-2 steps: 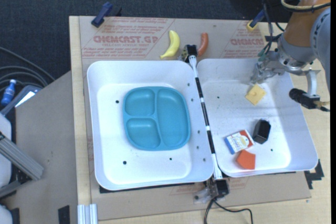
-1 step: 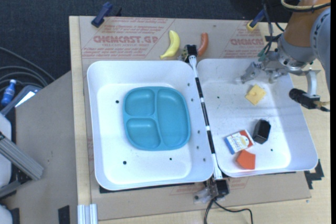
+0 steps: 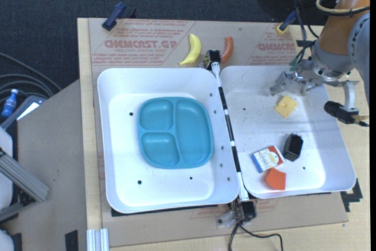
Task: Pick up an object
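Note:
The right bin (image 3: 329, 176) holds a pale yellow wedge (image 3: 286, 106), a black object (image 3: 292, 147), a small blue-and-white carton (image 3: 266, 157) and an orange block (image 3: 275, 178). My gripper (image 3: 292, 84) hangs over the bin's far part, just above and behind the yellow wedge. Its fingers (image 3: 277, 88) are spread open with nothing between them. The grey arm with its orange band (image 3: 343, 20) comes in from the right.
The left bin (image 3: 117, 185) holds a blue divided plate (image 3: 175, 130). Behind the bins, a toy banana (image 3: 191, 50) and an orange sausage (image 3: 227, 49) lie on the board. A black rail (image 3: 226, 120) separates the bins.

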Available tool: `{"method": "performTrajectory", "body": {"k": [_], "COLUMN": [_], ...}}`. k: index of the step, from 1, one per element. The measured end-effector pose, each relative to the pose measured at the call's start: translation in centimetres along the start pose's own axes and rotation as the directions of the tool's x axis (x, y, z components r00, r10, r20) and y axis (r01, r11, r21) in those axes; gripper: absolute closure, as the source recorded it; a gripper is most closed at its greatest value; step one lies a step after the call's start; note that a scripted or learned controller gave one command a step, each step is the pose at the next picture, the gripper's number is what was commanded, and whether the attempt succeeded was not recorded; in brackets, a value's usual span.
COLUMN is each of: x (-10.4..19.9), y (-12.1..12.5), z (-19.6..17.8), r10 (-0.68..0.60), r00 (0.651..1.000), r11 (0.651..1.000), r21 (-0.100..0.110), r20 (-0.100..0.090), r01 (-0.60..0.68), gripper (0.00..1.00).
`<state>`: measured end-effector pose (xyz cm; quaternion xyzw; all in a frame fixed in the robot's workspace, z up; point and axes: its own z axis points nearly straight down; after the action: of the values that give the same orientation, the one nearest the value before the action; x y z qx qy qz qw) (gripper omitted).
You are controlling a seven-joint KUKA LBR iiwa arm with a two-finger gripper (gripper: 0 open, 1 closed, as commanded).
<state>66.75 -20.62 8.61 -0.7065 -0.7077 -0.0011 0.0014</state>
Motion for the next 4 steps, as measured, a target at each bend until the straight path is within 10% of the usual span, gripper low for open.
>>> {"method": "performTrajectory", "body": {"k": [2, 4], "x": [2.9, -0.4], "y": [-0.1, 0.0], "z": [0.1, 0.0], "r10": [0.001, -0.002], "r00": [1.000, 1.000], "r11": [1.000, 1.000], "r21": [0.001, 0.003], "r20": [0.003, -0.007], "r01": [-0.001, 0.002], "gripper": [0.00, 0.00]}}
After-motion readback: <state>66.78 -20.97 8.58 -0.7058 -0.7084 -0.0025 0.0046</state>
